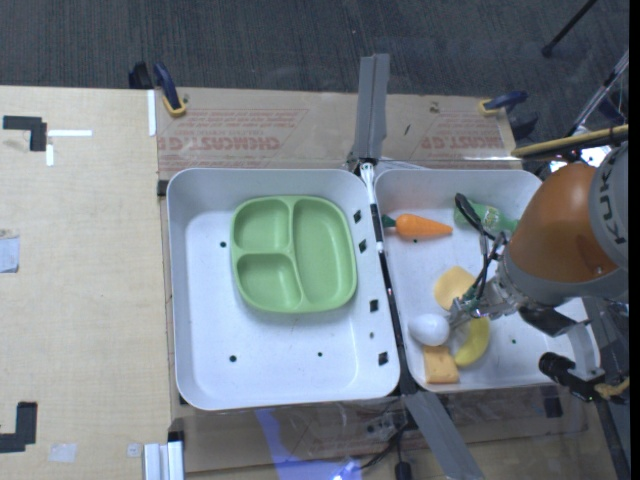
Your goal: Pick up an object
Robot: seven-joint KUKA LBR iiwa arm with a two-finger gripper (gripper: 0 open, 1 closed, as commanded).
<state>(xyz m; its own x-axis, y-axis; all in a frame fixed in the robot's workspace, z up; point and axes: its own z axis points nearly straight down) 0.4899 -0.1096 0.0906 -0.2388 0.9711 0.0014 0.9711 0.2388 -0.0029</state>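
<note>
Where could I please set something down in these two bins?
The left bin has bare floor in front of the green plate and along its left wall. The right bin is crowded: carrot, egg and banana by the pincer.

left bin (200,368): green divided plate (294,253), frame centre
right bin (520,363): carrot (422,227), white egg (430,329), gripper (465,315) low among them

Mirrored, perhaps "CHEMCAST GP", on cardboard sheet (250,128)
</note>
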